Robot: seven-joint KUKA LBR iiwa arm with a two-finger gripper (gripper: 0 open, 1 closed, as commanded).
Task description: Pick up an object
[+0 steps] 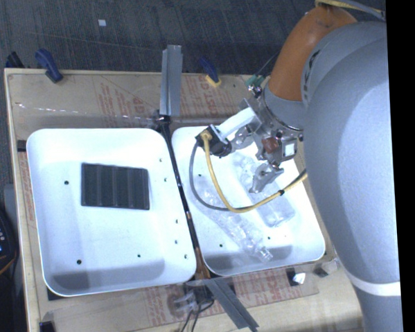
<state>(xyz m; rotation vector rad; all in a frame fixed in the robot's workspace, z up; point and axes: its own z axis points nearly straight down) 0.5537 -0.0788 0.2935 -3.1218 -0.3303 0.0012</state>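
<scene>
your gripper [267,171] hangs low over the clear plastic [249,237] in the right bin [223,264], likely lining up a grab, though you cannot tell whether its jaws are apart.

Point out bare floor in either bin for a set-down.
Left bin: wide bare floor between the dark ribbed block and the near wall, plus strips on either side of the block. Right bin is crowded: clear plastic pieces litter its middle and near end, with the gripper hanging above them.
</scene>
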